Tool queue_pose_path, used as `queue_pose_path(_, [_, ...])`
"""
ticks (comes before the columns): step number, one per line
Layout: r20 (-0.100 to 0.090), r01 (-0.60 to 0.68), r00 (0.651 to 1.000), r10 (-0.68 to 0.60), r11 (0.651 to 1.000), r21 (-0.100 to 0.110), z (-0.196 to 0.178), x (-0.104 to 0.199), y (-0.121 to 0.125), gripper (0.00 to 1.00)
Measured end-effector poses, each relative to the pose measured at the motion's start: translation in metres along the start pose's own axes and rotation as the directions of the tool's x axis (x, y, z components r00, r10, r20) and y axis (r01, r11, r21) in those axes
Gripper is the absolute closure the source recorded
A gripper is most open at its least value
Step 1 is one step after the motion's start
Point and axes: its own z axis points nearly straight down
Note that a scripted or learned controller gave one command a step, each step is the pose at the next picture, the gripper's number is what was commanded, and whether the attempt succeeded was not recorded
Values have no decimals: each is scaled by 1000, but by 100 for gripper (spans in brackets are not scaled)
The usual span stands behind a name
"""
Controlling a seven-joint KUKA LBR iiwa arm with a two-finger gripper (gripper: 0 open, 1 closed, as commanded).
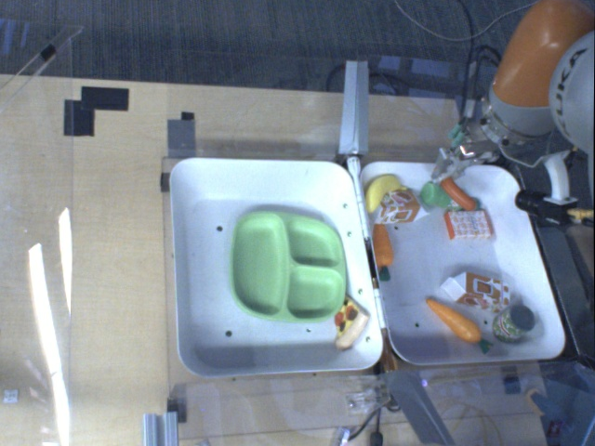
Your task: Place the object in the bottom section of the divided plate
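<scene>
Carrot (457, 193), small toy piece with green top, taken here as the likeliest object of the task because the pincer (456, 161) hangs directly over it; which item the program means cannot be settled from the task wording. Camera view, location: upper part of the right bin (544, 258), near its back wall, lying slantwise with the green leaf end toward the left and the orange body toward the right, just beside a red-and-white carton (468, 224). Pincer state: whether the fingers are apart or together cannot be told at this size, and nothing can be seen between them. Handling, judged: light, hollow or soft plastic, smooth and somewhat slippery, tapering, not fragile; best taken across the thicker orange middle, jaws square to its long axis, since the tapered tip would squeeze out and the leaf end is lumpy. Destination: divided plate (288, 263), green, three sections, resting in the left bin (200, 249); the bottom section is read as the compartment nearest the lower edge of the view. Other contents, right bin: banana (379, 190), printed box (400, 206), second carrot (382, 246) by the divider, third carrot (454, 319), patterned packet (482, 289), tin can (513, 322). Left bin: pizza slice (350, 322) touching the plate's lower right corner.
</scene>
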Motion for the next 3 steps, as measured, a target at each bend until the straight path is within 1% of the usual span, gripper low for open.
queue_pose_path(1, [-2, 165, 986, -165, 986, -1, -44, 81, -4, 100])
queue_pose_path(2, [-3, 204, 979, -204, 979, 1, -36, 163, -6, 100])
queue_pose_path(3, [-3, 169, 986, -169, 986, 2, -33, 226, -31, 100])
